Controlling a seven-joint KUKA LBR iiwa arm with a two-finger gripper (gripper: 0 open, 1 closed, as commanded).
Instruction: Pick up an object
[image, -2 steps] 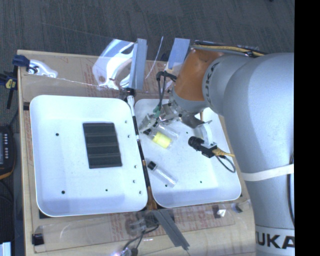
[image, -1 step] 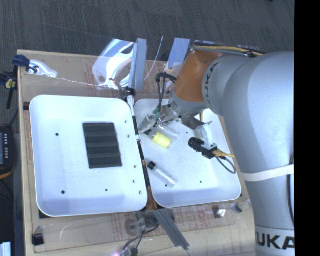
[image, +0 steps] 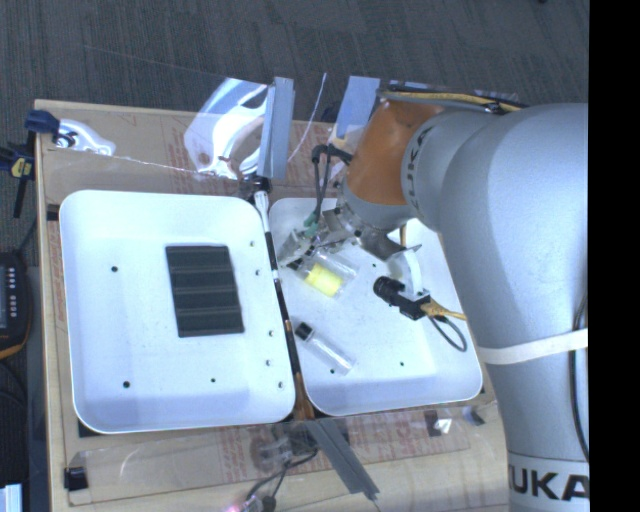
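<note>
The gripper (image: 306, 242) is low over the upper left part of the right bin (image: 420, 392); I cannot tell whether it is wide or narrow. A yellow packet (image: 324, 279) lies just below it, perhaps touching. A clear tube (image: 324, 346) lies nearer the front, and a dark ribbed block (image: 204, 290) in the left bin (image: 100, 350).

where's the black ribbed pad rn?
The pad lies flat near the middle of the camera view's left bin, apart from the yellow packet in the right bin.
</note>
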